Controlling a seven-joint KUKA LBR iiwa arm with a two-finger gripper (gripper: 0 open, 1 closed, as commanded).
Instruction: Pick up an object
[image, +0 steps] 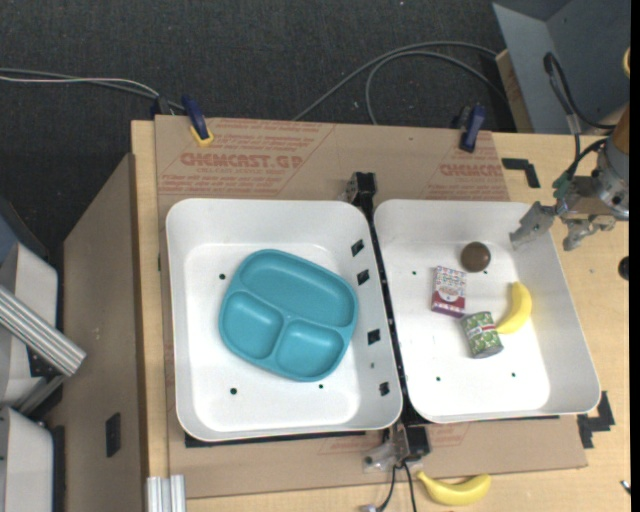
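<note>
Camera view, looking down at a slant: two shallow white bins sit side by side on a cardboard-covered surface (250, 150). The left bin (190, 400) holds one item — a teal divided plate (288, 314) with three compartments, lying flat near the bin's centre.

The right bin (560, 370) holds four small objects grouped toward its 1 o'clock region:
- a brown ball (475, 257), nearest the far wall;
- a small pink-and-white box (449, 290), just beside the ball at its 7 o'clock;
- a banana (515, 308), curved, lying at 3 o'clock from the box;
- a green carton (483, 334), tilted, touching or nearly touching the banana's lower end.

A second banana (455, 487) lies outside the bins on the surface, at 6 o'clock from the right bin, next to a cable. Two clamps, one blue-and-yellow clamp (195, 119) and one blue clamp (471, 127), grip the far edge of the cardboard.

The gripper (555, 222) stands at the right bin's 2 o'clock corner, above the rim and well apart from all four objects. Its jaws appear spread — one finger reaches over the bin's rim and the other sits closer to the wrist — though the parts are small and somewhat blurred here, so this reading is tentative. Nothing is between the jaws.
</note>
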